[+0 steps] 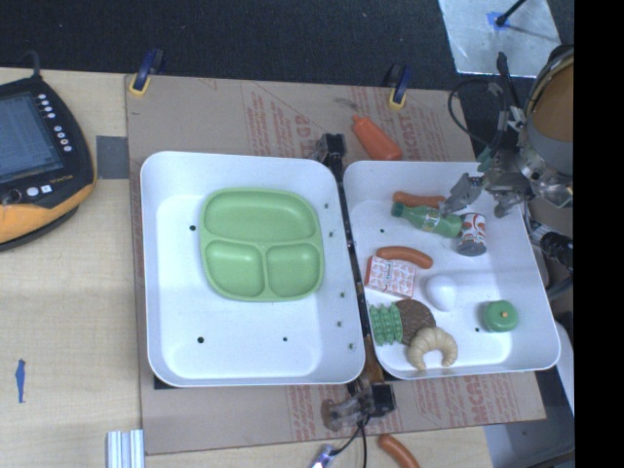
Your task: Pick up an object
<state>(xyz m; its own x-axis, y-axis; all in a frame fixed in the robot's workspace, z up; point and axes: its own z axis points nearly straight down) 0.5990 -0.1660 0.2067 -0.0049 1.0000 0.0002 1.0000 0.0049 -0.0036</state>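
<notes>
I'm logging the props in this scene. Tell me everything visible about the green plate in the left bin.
The green plate is a pale green divided dish, plastic by its look, with rounded corners and three compartments: a wide one along the far side and two smaller ones nearer the camera. It lies flat and upright on the floor of the left bin, toward the far half. Nothing sits in it or touches it.

The arm [548, 115] reaches in from the right, end effector [466, 195] lowered.

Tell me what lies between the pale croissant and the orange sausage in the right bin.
In the camera view, between the pale croissant and the orange sausage lie a red-and-white checked packet and a brown round piece.
</notes>
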